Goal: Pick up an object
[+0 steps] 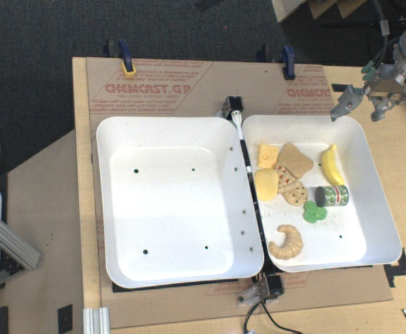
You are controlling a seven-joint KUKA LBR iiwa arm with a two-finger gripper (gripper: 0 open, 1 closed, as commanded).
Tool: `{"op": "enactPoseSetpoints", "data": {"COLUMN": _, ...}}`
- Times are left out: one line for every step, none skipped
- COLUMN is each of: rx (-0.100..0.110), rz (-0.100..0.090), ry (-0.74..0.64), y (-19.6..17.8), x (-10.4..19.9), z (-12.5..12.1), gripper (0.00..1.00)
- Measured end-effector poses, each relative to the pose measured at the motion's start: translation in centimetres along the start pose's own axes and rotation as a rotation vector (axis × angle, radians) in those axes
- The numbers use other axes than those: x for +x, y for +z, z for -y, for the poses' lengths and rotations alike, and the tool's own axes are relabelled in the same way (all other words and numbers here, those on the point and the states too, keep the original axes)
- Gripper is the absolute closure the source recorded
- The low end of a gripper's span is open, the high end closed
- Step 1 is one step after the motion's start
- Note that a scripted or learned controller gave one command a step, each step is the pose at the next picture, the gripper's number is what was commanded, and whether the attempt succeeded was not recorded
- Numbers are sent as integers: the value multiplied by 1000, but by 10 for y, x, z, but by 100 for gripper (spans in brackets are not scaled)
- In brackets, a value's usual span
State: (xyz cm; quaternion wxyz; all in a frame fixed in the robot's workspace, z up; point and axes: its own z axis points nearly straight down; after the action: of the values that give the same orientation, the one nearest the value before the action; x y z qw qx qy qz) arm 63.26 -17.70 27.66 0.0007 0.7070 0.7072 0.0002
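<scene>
Croissant (pixel 287 242): nearest, front of the right bin (pixel 377 207).
Green piece (pixel 314 213): just beside the small can (pixel 333 195).
Middle cluster: yellow block (pixel 265 184), crackers (pixel 291 184), toast (pixel 295 159), cheese (pixel 268 154).
Banana (pixel 332 165): toward the far right.
Left bin (pixel 112 186): white, beside the right one.
Gripper (pixel 360 104): above the right bin's far corner, fingers spread, holding nothing.

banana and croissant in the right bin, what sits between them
In the camera view, the green-labelled can and a small green piece lie between the banana and the croissant, on the right bin floor.
</scene>
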Motion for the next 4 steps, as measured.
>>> {"op": "enactPoseSetpoints", "data": {"rx": -18, "rz": 3, "ry": -4, "y": -212, "x": 45, "z": 28, "gripper": 0}}
{"op": "enactPoseSetpoints", "data": {"rx": 4, "rz": -1, "ry": -2, "y": -126, "x": 92, "z": 0, "gripper": 0}}
{"op": "enactPoseSetpoints", "data": {"rx": -13, "rz": 1, "ry": -2, "y": -248, "x": 105, "z": 44, "gripper": 0}}
{"op": "enactPoseSetpoints", "data": {"rx": 6, "rz": -2, "ry": -3, "y": -129, "x": 157, "z": 11, "gripper": 0}}
